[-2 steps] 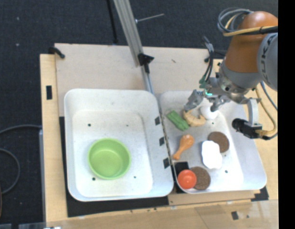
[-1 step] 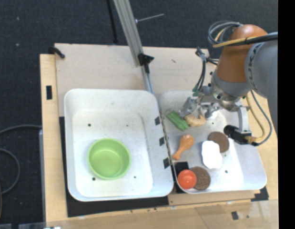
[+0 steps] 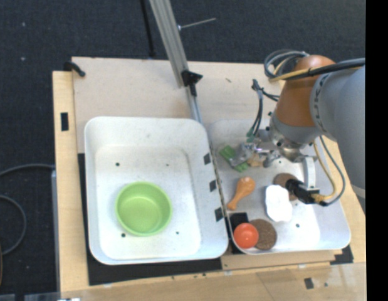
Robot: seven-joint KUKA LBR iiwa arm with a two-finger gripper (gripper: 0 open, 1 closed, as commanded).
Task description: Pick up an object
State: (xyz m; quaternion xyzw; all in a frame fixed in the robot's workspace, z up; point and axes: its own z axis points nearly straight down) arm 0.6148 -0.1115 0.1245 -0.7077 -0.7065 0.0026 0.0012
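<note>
Presently, operator, your camera view lists: gripper, grip state indiscernible, low in the right white bin beside a small green plastic object, nothing visibly lifted; pick-up remains outstanding, you may judge.

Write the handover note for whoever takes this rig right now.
Gripper: low in the right bin, at its upper left by a green object; grasp unconfirmed.
Right bin also holds a tan drumstick-shaped toy, a white object, an orange ball and a brown disc.
Left bin holds a green bowl.
Done: nothing visibly lifted.
Left: secure one object and raise it.
</note>
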